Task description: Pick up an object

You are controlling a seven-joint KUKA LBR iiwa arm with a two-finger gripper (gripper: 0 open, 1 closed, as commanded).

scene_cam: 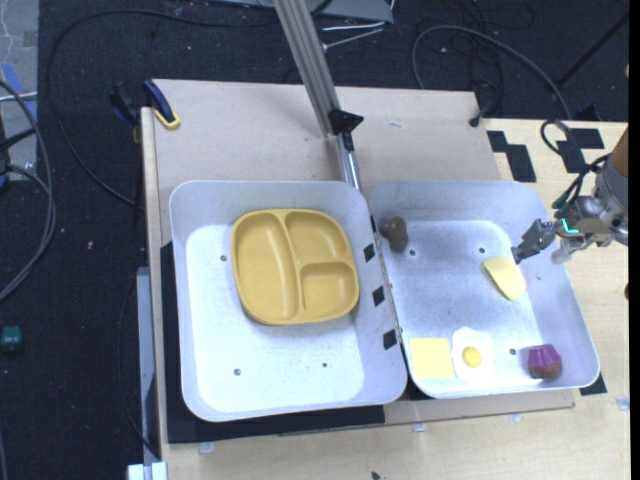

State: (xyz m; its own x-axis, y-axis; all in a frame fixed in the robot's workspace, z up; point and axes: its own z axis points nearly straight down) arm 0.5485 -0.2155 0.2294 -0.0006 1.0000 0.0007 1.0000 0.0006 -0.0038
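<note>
- Camera view: the grey two-finger gripper (pixel 541 240) sits at the right edge of the right-hand shallow white bin (pixel 440 208), reaching in from the right above the bin's right wall.
- Its dark fingers are small and partly blurred here; how far apart they stand cannot be told, and nothing can be seen between them.
- Just below and to the left of the gripper, a pale yellow wedge-shaped piece (pixel 505 277) lies on the bin floor, close to the fingertips but apart from them.
- A small brown rounded object (pixel 396 232) rests near the bin's upper left corner.
- Along the bin's lower edge lie a flat yellow square slice (pixel 431 358), a white fried-egg toy with a yellow yolk (pixel 472 354) touching or just beside it, and a small purple lumpy object (pixel 544 361) near the lower right corner.
- The left-hand shallow white bin (pixel 205 368) holds a yellow divided plastic plate with three compartments (pixel 296 266), lying flat in its upper half.
- Both bins rest side by side on a light wooden bench (pixel 250 133).
</note>
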